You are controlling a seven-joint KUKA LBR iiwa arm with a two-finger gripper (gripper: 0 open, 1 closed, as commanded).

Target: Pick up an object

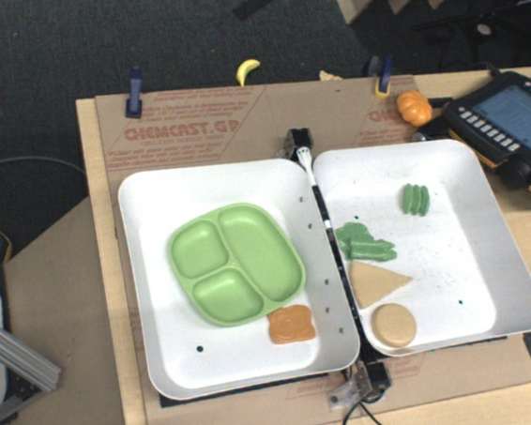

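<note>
Objects worth picking lie in both bins, so the step in hand is choosing a target and an approach.

In the left shallow white bin (149,266), a light green plastic plate with three compartments (236,262) lies flat near the middle. It is broad and low, so I judge it a poor pick; only its rim offers a pinch. Just beside its near right corner, possibly touching it, sits a small orange-brown toast-shaped piece (291,325). The piece has bare bin floor on its near side, though the divider wall is close on its right.

In the right shallow white bin (494,230), three things crowd the left side. A dark green leafy plastic piece (363,242) lies farthest. A tan triangular wedge (377,282) touches or overlaps its near edge. A round tan biscuit-like disc (393,324) sits just nearer, close to the bin's near wall. A descent into this cluster would likely nudge a neighbour or clip the wall.

Further right and farther back, a small ribbed green piece (415,200) lies well apart from everything. It looks like the best target: it is narrow enough to span and has open floor all round. Coming straight down over its middle, with the closing direction across its short width, should work well.

How far open the hand is, and whether it has hold of anything, I cannot tell.
</note>
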